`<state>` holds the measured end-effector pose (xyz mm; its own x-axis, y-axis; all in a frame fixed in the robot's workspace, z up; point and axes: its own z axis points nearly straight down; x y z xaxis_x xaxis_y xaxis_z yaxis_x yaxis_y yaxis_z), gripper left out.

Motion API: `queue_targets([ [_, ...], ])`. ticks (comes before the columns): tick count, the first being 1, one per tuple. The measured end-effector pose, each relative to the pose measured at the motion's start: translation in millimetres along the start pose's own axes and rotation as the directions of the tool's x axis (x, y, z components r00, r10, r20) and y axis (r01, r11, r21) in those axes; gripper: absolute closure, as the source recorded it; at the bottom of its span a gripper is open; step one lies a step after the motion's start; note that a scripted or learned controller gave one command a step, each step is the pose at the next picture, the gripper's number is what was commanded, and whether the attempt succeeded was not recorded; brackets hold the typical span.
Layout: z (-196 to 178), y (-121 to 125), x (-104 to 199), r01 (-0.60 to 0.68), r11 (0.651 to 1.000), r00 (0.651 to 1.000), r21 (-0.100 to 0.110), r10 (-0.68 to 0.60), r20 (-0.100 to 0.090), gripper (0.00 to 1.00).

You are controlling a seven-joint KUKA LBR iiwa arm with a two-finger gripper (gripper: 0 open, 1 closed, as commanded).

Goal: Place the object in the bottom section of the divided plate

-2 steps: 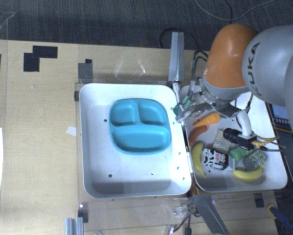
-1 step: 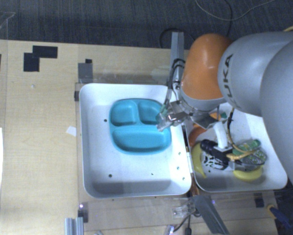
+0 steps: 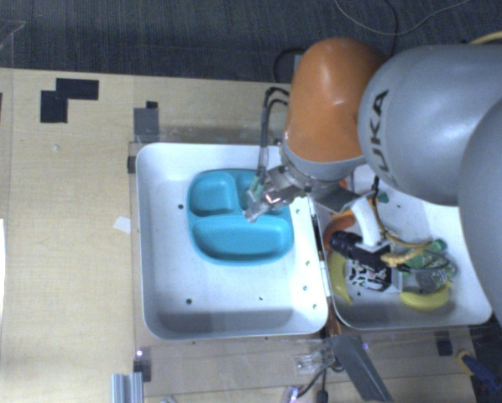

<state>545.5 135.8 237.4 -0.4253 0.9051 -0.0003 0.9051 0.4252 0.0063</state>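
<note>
The bench [image 3: 58,250] is pale wood. A few flat black shapes [image 3: 68,97] sit near its far left corner and a small white scrap [image 3: 121,222] lies just left of the left bin [image 3: 175,300]. Beyond the far edge the floor is dark grey carpet [image 3: 150,15], with a thin cable [image 3: 377,11] looping across it.

The blue divided plate [image 3: 234,242] lies in the left bin, toward its far right corner, with its wide bottom section on the near side. The gripper [image 3: 264,196] hangs over the plate's far right part, at the ridge above the bottom section. I cannot tell whether it is clenched or released, or whether it grasps anything.

The right bin [image 3: 419,212] carries a jumble along its near edge: a yellow piece [image 3: 425,299], a black-and-white patterned item [image 3: 368,275] and something orange [image 3: 342,221]. I cannot tell which of these is the object to be placed.
</note>
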Motion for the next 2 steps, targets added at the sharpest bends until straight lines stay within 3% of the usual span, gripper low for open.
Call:
queue_targets([
  [1,12.4,-30.3,13.7,-0.202,0.979,0.979,0.004,0.202,0.0,1.0],
  [2,12.3,-30.3,13.3,-0.203,0.979,0.979,0.004,0.203,0.0,0.0],
])
